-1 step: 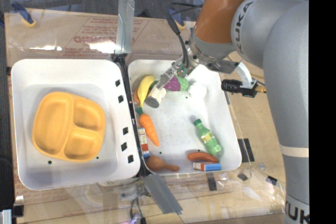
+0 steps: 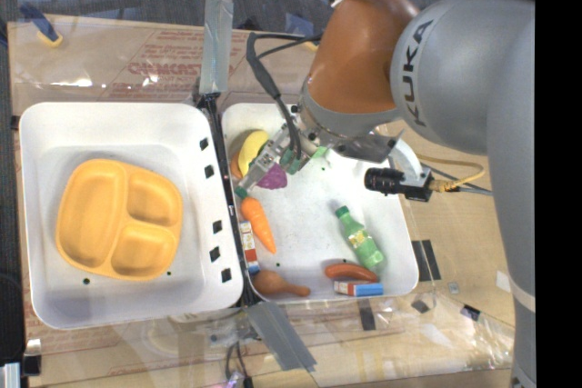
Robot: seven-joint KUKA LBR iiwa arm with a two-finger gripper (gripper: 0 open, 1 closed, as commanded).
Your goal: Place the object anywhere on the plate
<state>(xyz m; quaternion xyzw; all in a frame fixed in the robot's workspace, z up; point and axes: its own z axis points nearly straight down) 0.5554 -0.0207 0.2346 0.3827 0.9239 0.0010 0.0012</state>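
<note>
Dark carpet lies behind a bench wrapped in clear plastic sheeting, and on it you have two shallow white bins side by side. Your left bin (image 2: 36, 195) carries the yellow sectioned plate (image 2: 118, 218), lying flat near its middle with three compartments, none with anything in it. Your right bin (image 2: 314, 232) holds the loose items: a yellow banana-like piece (image 2: 247, 150) at the upper left, a purple object (image 2: 273, 179) just beside it, an orange carrot (image 2: 258, 224) below that, a green bottle (image 2: 358, 237), a red sausage-like piece (image 2: 350, 271), a brown drumstick (image 2: 280, 287) and a small red, white and blue tube (image 2: 357, 289) along the bottom edge.

Your gripper (image 2: 269, 161) sits low in the upper left corner of the right bin, over the yellow piece and the purple object. Whether the claw is open, closed or clamped on anything you cannot tell from this angle; the wrist hardware crowds the spot.

What matters for your next move: the plate lies to the claw's left in this view and a little lower, across the black divider (image 2: 221, 195) where the two bin walls meet. I judge that nothing has reached the plate yet. Any carry will have to lift clear of both walls before travelling left, and the plate's broad face gives plenty of room to land.
</note>
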